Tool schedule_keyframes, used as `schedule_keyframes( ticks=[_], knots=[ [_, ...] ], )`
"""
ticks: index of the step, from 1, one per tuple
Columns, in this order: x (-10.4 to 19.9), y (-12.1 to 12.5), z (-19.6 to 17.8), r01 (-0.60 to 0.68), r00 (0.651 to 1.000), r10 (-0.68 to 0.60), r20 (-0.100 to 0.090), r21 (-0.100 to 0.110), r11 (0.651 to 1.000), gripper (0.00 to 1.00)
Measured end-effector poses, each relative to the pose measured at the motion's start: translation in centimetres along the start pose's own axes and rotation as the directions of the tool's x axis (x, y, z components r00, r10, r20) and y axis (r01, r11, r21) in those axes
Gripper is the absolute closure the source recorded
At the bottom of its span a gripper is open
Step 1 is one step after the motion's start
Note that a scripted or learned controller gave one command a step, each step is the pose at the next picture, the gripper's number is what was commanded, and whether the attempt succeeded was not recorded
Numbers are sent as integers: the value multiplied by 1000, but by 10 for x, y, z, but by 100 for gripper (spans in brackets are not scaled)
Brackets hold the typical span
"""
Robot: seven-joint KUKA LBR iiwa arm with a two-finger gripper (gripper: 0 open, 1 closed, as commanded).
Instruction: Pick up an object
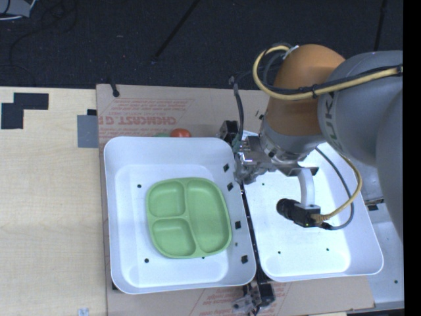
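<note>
A light green divided plate (189, 216) lies flat in the left white bin (125, 176). The grey arm with its orange band reaches in from the right and hangs over the right white bin (329, 255). Its gripper (245, 168) points down at the upper left corner of the right bin, close to the wall between the two bins. Nothing shows in the gripper. The arm's body hides the bin floor beneath it.
A small red-orange object (179, 133) sits just behind the left bin's far rim on the cardboard sheet (151, 114). A black cable fitting (297, 212) with yellow hose hangs from the arm over the right bin. Wooden benchtop lies to the left.
</note>
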State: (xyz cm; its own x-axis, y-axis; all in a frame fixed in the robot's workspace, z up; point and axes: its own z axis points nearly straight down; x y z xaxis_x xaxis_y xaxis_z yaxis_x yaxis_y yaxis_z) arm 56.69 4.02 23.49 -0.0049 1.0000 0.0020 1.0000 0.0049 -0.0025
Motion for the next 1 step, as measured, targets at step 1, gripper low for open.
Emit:
schedule_keyframes(
  ticks=[1],
  knots=[
    [52,-2,13,-1,1000,1,1,3,1000,100]
  ],
)
